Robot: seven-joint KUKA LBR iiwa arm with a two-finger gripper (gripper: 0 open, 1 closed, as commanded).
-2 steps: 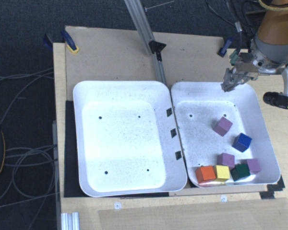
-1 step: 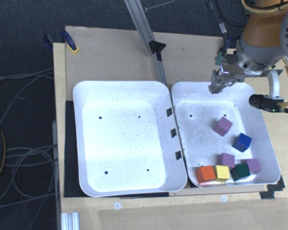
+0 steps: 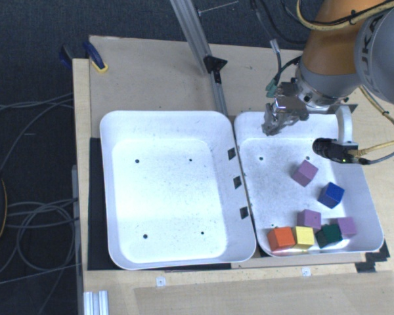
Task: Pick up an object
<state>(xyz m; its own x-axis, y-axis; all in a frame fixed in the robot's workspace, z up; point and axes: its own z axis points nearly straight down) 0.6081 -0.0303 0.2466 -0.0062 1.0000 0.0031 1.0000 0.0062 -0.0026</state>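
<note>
Several small blocks lie in the right bin point(image 3: 262, 176). A purple block point(image 3: 305, 172) sits near its middle, with a blue block point(image 3: 331, 194) just below and to its right. Along the bin's front edge stand an orange block point(image 3: 282, 238), a yellow block point(image 3: 304, 237), a dark green block point(image 3: 328, 235), and two more purple blocks point(image 3: 310, 218) point(image 3: 346, 226). My gripper point(image 3: 274, 125) hangs over the far left part of the right bin, above and left of the middle purple block, with nothing seen between its fingers.
The left bin point(image 3: 167, 189) lies beside the right one, joined by dark clips point(image 3: 236, 181). A metal pole point(image 3: 194, 31) slants up from behind the bins. A blue and yellow clamp point(image 3: 95, 56) sits at the bench's far left corner. Cables trail on the floor at left.
</note>
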